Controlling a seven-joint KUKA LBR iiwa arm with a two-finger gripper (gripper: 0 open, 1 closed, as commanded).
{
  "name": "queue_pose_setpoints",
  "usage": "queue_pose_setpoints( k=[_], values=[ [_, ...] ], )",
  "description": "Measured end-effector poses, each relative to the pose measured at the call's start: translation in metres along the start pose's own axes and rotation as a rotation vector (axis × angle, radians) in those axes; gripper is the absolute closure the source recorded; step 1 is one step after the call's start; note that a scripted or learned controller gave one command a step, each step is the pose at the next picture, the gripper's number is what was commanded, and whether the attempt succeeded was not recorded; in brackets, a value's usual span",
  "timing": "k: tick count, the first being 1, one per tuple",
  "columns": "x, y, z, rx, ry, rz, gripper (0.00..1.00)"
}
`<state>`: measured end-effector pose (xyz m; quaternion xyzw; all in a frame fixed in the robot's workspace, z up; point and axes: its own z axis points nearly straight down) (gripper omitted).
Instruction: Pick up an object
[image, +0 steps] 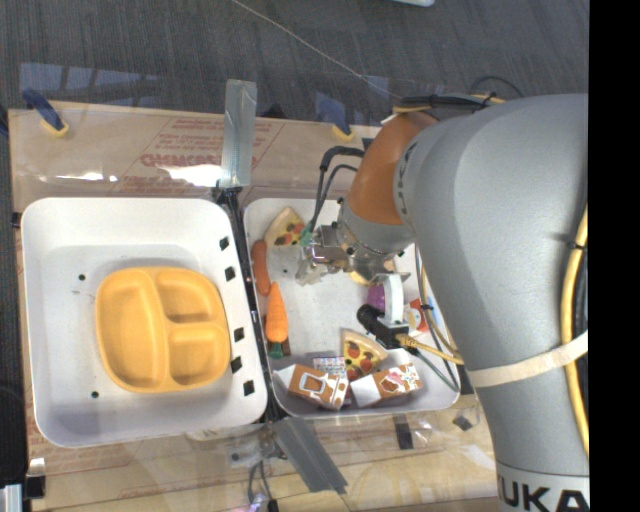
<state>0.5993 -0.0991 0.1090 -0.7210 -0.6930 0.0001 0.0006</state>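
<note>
Even, fairly bright overhead light, softest on the grey arm (510, 250), which shows a broad pale sheen. Glare streaks the clear plastic sheet (130, 170) behind the left bin (40, 300). Soft shadows gather along that bin's lower wall. Focus is moderate; small objects look slightly grainy.

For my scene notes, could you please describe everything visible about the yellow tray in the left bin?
The yellow tray is a rounded, plastic-looking dish with three compartments: one long section along its left side and two smaller ones on the right, split by raised ridges. It lies flat, open side up, on the floor of the left bin, roughly centred. Its compartments hold nothing, and it touches only the bin floor. It looks clean and undamaged.
</note>
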Motion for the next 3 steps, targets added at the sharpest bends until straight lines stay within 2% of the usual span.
queue_pose_setpoints(
  k=[1, 2, 3],
  values=[
    [0.010, 0.057, 0.018, 0.002, 0.000, 0.144, 0.00],
    [0.013, 0.057, 0.007, 0.003, 0.000, 0.132, 1.00],
    [0.026, 0.058, -0.136, -0.011, -0.001, 0.007, 1.00]
  ],
)
